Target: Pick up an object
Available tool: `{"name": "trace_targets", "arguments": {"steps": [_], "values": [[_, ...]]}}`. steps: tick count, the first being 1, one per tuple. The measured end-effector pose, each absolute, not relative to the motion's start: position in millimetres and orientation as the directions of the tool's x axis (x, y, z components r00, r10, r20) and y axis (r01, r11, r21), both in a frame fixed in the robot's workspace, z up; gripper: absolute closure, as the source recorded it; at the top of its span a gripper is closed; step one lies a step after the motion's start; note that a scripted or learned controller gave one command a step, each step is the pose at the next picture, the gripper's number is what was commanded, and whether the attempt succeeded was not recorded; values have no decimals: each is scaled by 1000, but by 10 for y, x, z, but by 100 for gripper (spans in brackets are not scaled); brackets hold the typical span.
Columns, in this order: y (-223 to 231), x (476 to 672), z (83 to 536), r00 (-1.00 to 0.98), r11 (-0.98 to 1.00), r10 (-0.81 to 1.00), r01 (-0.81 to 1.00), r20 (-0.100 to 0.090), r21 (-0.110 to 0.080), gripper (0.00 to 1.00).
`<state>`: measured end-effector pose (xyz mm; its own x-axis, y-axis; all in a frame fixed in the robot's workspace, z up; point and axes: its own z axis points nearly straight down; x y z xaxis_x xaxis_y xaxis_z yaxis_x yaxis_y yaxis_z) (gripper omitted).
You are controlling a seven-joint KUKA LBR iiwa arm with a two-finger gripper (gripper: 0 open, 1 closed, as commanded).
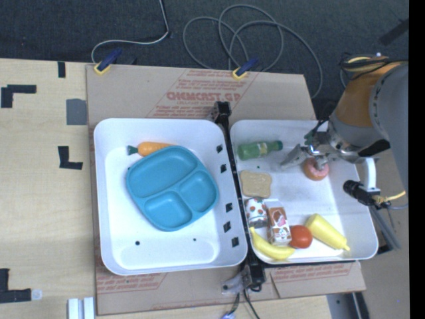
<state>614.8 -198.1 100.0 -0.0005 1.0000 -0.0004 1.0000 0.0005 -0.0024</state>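
My gripper [312,157] hangs over the upper right part of the right bin [362,244]. A small red-pink round fruit [317,171] lies directly under it, at its lower edge, and contact is unclear. A green bottle [259,149] lies to the gripper's left near the bin's top edge. Below that sit a tan bread slice [256,183], two small cartons [277,223], a red tomato [301,237], a banana [269,248] and a yellow piece [327,232].
The left bin [106,178] holds a blue divided plate [172,187] with an orange carrot [154,148] tucked behind it. A black divider [229,171] runs between the bins. The arm's grey body and orange band [362,105] stand at the right. Cables [232,32] lie beyond the bench.
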Motion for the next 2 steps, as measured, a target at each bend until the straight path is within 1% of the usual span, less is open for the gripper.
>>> {"name": "trace_targets", "arguments": {"steps": [1,2], "values": [[-1975,6152,1098,-2,2,1000,1000,-1,-2,100],[-1314,5903,933,0,1,1000,1000,-11,20,100]]}}
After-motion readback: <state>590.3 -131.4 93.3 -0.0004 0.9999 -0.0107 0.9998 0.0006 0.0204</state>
